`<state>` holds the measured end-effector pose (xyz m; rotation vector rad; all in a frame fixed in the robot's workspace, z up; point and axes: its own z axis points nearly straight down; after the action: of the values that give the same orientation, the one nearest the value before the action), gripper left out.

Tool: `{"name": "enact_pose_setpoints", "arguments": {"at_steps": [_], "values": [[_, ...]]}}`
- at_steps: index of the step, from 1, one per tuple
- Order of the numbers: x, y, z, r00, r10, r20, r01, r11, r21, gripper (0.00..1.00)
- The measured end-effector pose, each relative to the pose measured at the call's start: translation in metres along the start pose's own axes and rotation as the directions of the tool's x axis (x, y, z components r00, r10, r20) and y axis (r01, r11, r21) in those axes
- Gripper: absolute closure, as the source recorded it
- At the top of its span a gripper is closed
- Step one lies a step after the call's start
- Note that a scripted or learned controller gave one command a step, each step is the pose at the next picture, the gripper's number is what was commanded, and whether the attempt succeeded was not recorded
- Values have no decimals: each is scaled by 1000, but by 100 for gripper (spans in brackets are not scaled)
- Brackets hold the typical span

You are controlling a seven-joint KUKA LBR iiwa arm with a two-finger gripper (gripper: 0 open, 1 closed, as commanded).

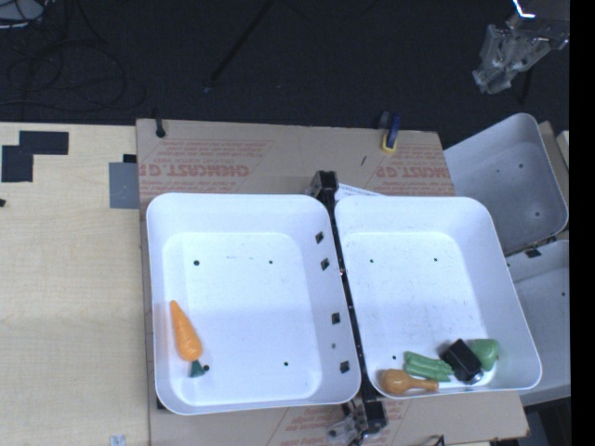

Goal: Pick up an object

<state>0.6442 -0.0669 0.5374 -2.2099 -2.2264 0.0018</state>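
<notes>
Gripper (509, 56) parked high in upper right of frame, well apart from both bins, over dark background. Blurred and small; cannot tell how it is set, and nothing is seen in its hold.

Left bin (232, 208): one toy carrot (185, 333) near lower left corner, close to the left wall. Long axis runs roughly up-down in frame, slightly tilted; rounded orange end toward upper frame, green top toward lower right.

Right bin (418, 210): cluster in lower right corner. Orange pear-like piece (405, 382), green pod (428, 367), black block (462, 360), green piece (485, 349), all touching or just beside one another.

Risks, as judged: the cluster sits tight against the bin wall, so a descent there could strike the rim or catch two pieces at once. The carrot lies clear, but a grasp along its length instead of across would likely slip off its taper.
</notes>
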Motion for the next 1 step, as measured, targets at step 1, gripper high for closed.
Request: {"name": "enact_pose_setpoints", "arguments": {"at_steps": [1], "values": [[58,0,1,1000,2,1,-2,1000,2,100]]}}
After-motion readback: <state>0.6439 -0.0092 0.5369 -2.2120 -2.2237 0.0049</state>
